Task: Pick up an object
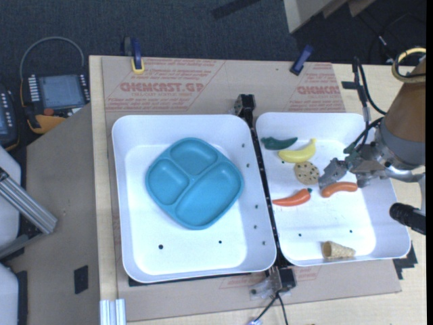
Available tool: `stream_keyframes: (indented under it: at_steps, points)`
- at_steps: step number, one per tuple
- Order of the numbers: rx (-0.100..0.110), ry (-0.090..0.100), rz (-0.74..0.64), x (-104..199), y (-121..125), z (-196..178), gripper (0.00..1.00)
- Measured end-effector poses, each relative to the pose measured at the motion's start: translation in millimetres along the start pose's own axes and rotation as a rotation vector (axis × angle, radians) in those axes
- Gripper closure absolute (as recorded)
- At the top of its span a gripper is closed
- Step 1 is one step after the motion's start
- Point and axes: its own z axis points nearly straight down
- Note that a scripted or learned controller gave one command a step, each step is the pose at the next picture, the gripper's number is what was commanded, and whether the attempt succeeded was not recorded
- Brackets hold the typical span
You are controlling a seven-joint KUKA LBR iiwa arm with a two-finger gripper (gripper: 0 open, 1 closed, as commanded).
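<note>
The right bin [379, 239] holds several toy foods: a dark green piece [278, 142], a yellow banana [298, 154], a speckled round cookie [306, 173], an orange carrot [291, 198], a red-orange sausage [338, 189] and a tan wedge [337, 250] near the front wall. My gripper [342, 175] hangs low over the bin's right half, directly above the sausage and just right of the cookie. The sausage lies flat on the bin floor, its upper edge partly covered by the gripper.
A blue divided plate [195, 181] lies in the left bin [135, 242]. The black divider [260, 181] runs between the bins. The grey arm with its orange band [410, 114] comes in from the right, over the right bin's far corner.
</note>
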Motion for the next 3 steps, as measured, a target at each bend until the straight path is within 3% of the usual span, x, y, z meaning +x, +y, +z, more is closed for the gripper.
stream_keyframes:
  at_steps: [1,3]
  points:
    - [-0.013,-0.002,-0.003,0.3,2.8,-6.0,0.0]
    - [-0.007,0.0,-0.003,1.3,-1.6,85.6,0.0]
